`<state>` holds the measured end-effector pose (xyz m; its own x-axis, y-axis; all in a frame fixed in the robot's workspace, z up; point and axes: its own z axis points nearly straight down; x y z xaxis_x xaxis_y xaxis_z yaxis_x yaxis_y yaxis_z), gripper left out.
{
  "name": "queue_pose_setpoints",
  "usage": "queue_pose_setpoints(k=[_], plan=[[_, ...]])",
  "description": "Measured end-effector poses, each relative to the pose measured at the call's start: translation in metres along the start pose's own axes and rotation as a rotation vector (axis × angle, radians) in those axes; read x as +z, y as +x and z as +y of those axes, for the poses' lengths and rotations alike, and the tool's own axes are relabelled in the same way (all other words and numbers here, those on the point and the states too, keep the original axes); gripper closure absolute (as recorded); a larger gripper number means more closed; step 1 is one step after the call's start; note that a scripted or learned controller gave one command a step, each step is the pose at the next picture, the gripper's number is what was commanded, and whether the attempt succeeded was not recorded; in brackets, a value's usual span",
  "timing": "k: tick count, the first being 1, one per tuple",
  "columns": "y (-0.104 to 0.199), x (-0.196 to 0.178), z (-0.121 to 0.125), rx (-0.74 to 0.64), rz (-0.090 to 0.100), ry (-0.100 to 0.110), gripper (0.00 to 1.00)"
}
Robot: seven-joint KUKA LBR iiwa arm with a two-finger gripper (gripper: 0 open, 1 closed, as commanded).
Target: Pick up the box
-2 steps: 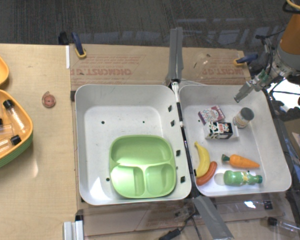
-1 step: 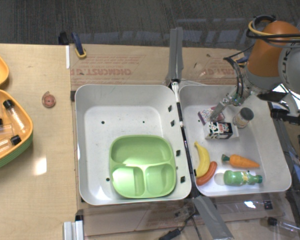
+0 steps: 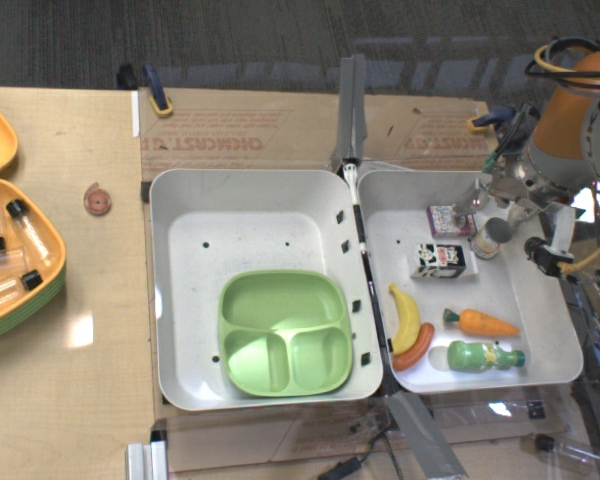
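In the right bin (image 3: 540, 363):
Box (image 3: 444, 260): small white carton with black patches, lying free near the bin's middle.
Neighbours: purple packet (image 3: 448, 220) just behind; banana (image 3: 407, 315), carrot (image 3: 480, 322), green bottle (image 3: 480, 356) in front.
Gripper (image 3: 488, 230): above the bin's back right, beside the packet; its state cannot be told.

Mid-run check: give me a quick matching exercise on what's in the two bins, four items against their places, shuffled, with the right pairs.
Items:
1. green divided plate
2. banana
3. carrot
4. green bottle

Places:
A. right bin, lying along the front wall
B. left bin
C. right bin, by the left wall
D. right bin, just behind the bottle

Pairs: 1-B, 2-C, 3-D, 4-A
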<state>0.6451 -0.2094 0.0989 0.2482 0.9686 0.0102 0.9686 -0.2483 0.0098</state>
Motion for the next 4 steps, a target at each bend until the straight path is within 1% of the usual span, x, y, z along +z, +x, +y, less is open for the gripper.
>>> queue_pose_setpoints(k=[1, 2, 3, 4], plan=[[0.03, 0.001, 0.003, -0.052, -0.012, 0.0, 0.0], [0.056, 0.001, 0.002, -0.065, -0.012, 0.001, 0.0], [0.024, 0.001, 0.011, -0.312, -0.011, -0.001, 0.0], [0.046, 0.001, 0.006, -0.34, -0.012, -0.001, 0.0]])
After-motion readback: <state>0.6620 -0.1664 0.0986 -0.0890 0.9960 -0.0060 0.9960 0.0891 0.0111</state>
